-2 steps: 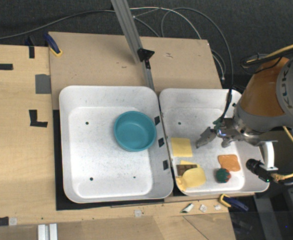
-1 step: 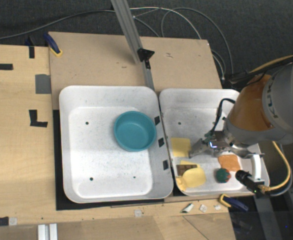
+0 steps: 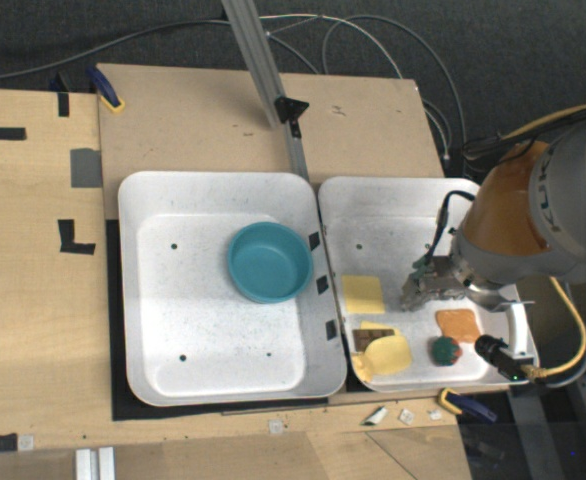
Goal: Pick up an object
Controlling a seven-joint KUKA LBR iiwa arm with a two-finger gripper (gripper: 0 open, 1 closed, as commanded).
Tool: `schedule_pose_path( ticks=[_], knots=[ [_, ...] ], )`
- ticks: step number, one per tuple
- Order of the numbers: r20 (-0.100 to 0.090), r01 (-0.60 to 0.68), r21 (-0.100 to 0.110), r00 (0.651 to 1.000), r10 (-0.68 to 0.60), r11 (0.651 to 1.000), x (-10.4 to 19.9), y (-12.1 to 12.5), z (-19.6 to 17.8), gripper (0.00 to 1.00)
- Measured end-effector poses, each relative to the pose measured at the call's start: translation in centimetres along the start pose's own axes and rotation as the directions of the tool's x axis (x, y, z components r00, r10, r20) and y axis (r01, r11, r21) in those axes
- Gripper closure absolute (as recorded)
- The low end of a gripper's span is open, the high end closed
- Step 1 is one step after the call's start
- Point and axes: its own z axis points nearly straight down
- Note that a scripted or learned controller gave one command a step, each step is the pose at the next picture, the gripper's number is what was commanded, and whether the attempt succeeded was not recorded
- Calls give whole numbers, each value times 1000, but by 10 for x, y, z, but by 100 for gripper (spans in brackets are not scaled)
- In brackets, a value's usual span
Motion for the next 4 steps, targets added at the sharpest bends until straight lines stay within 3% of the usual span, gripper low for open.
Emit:
schedule_pose_path(
  ticks=[1,3,4],
  knots=[
    [3,0,-9,1000,0,1000,4,4,-62,100],
    [3,0,-7,1000,0,1000,4,-5,-146,100],
    [0,5,-4,1000,-5,1000,61,3,-149,100]
  ],
)
